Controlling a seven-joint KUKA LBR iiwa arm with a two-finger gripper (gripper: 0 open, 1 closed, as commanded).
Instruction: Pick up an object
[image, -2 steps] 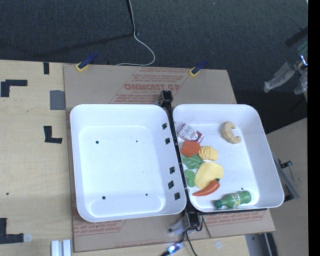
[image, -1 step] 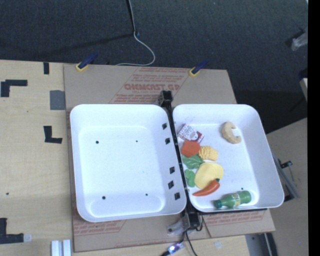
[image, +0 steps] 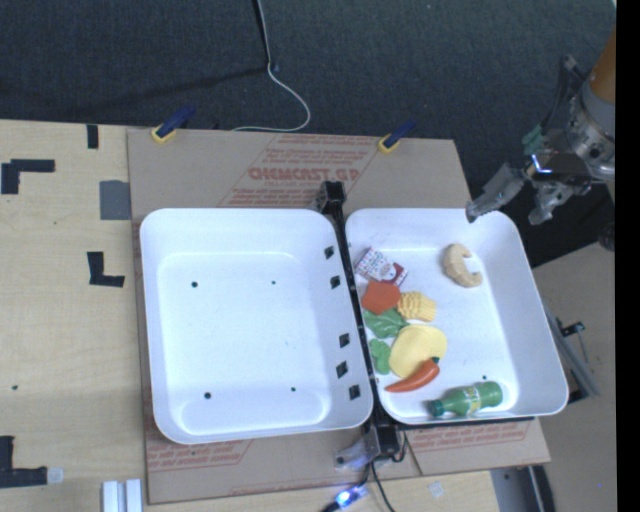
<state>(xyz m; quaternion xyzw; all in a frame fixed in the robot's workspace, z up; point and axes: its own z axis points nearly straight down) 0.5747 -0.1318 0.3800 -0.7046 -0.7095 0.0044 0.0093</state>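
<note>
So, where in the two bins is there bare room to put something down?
The left bin has a bare floor from wall to wall. In the right bin, the strip right of the bread piece and green bottle is free. Toys crowd against the divider.

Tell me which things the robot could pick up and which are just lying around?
For the job: hand, bread roll, green bottle, red chilli, corn cob, lemon, all in the right bin.

Just lying around: left bin, cardboard sheet, blue clips, cable.

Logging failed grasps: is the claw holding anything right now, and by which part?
Nothing is held: the claw hangs open at the right bin's far corner, nothing between its fingers.
</note>
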